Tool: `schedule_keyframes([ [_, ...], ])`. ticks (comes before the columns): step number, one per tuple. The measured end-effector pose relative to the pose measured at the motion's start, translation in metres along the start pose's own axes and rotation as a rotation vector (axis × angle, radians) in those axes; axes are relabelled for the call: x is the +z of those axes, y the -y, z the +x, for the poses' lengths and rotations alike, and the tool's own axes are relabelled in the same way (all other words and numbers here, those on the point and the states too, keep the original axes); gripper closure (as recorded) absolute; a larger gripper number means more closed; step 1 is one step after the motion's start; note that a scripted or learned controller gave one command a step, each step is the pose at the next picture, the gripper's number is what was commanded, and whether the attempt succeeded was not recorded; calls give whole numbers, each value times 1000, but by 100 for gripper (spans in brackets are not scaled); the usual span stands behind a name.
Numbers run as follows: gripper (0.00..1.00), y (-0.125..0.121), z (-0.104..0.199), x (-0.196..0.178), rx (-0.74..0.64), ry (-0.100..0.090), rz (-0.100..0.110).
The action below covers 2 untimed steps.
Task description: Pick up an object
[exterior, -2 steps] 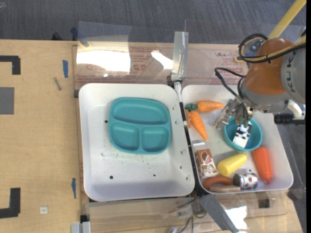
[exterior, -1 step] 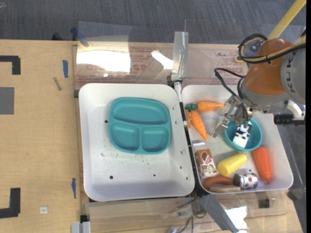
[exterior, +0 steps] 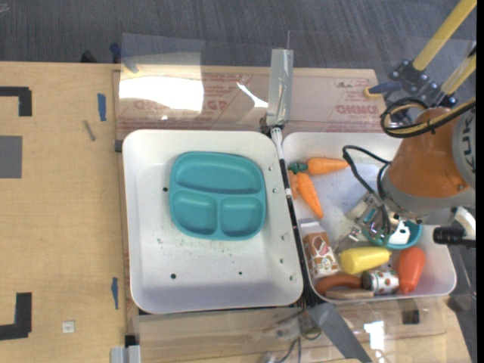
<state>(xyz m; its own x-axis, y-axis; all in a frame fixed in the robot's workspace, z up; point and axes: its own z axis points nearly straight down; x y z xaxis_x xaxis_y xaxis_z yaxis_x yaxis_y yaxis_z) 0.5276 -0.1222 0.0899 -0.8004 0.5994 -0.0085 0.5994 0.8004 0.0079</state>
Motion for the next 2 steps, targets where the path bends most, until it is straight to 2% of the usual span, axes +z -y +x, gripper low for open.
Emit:
schedule_keyframes([
  [1, 0, 27, -62, 1, 54, -2, -1],
  [2, 0, 42, -8, 0, 47, 0, 1],
])
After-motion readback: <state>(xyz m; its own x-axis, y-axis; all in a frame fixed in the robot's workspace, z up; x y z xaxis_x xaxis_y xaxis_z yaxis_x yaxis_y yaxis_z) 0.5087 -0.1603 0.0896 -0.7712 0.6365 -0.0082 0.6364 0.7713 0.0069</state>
